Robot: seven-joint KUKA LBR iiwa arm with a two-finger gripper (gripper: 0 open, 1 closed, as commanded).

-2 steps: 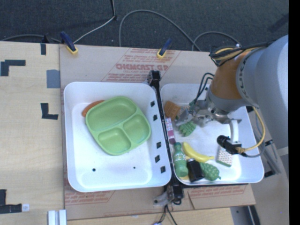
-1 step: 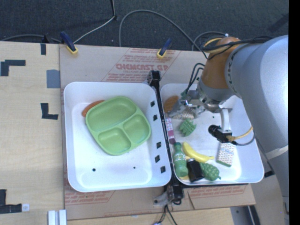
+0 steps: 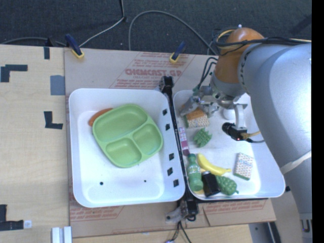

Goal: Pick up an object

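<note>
My gripper (image 3: 201, 108) hangs low over the far left part of the right bin (image 3: 263, 184), fingers spread open. Just in front of it lies a tan waffle-like block (image 3: 197, 119), touching or nearly touching the fingertips, with nothing held between them. Further forward in the same bin are a small green leafy toy (image 3: 202, 137), a yellow banana (image 3: 212, 165), a green bottle (image 3: 194, 172), a black block (image 3: 210, 184), a bumpy green toy (image 3: 228, 186) and a speckled sponge-like square (image 3: 244, 166).
The left bin (image 3: 83, 176) holds a green divided plate (image 3: 127, 134) with an orange piece (image 3: 96, 116) peeking out from under its far left edge. A black divider (image 3: 172, 135) separates the bins. The grey arm (image 3: 283, 95) covers the right bin's far right side.
</note>
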